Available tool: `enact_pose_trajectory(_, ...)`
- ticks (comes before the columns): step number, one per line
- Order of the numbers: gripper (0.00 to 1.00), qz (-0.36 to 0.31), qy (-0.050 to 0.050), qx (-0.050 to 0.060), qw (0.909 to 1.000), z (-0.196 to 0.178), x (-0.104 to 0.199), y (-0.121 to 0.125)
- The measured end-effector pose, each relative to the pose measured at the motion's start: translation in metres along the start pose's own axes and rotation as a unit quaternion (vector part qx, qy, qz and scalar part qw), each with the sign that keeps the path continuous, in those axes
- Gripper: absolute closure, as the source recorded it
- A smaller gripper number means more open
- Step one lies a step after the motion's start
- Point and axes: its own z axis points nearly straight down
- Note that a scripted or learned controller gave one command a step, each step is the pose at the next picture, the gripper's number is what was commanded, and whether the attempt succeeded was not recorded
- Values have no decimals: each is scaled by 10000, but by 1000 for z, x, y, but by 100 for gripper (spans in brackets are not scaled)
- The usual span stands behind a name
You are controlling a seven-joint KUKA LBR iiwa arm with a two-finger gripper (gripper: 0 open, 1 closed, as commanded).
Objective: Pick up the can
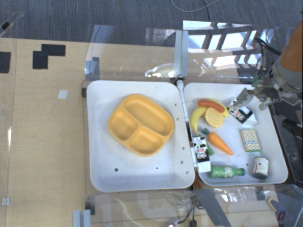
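Trouble is likeliest at the can (260,167) itself: it lies tipped on its side, rounded and apt to roll, so jaws closing off-centre would, I judge, nudge it away rather than trap it. It rests in the near right corner of the right bin (279,141), close to the rim, and a finger coming down on the wall side may strike that rim.

Just left of the can lies a green bottle (227,172), its cap pointing toward the can; a wide approach could catch it. Beyond the can sits a patterned cracker box (249,140). Farther left of the can are a carrot (220,144), a milk carton (201,151), a banana (196,118), a sausage (212,105) and a yellow round slice (214,118).

The gripper (247,98) hovers far beyond the can, over a small black-and-white packet (242,113), jaws spread and pinching nothing. The yellow divided plate (141,124) sits in the left bin (102,169), well left of the can.
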Motion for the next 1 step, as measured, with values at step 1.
enact_pose_trajectory(1, 100, -22, -3, -30, 10000, -12, 1, 2)
